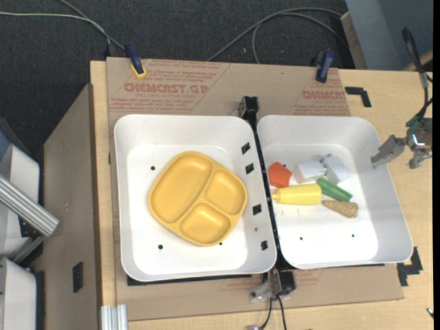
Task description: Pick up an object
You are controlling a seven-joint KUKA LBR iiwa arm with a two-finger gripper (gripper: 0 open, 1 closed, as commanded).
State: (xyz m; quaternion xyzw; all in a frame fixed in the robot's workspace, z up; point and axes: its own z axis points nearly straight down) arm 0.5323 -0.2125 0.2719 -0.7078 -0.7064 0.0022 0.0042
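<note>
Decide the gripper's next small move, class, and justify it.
Probably shift left and down over the right bin: the gripper sits at that bin's right rim, apart from the yellow bottle-shaped object, green piece and orange piece clustered inside.

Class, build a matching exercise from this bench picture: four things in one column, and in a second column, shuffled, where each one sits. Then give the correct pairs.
Things
1. yellow divided plate
2. yellow bottle-shaped toy
3. gripper
4. yellow clamp

Places
A. at the right bin's right rim
B. on the cardboard's upper left edge
C. in the left bin
D. in the right bin, near the divider

Pairs: 1-C, 2-D, 3-A, 4-B
</note>
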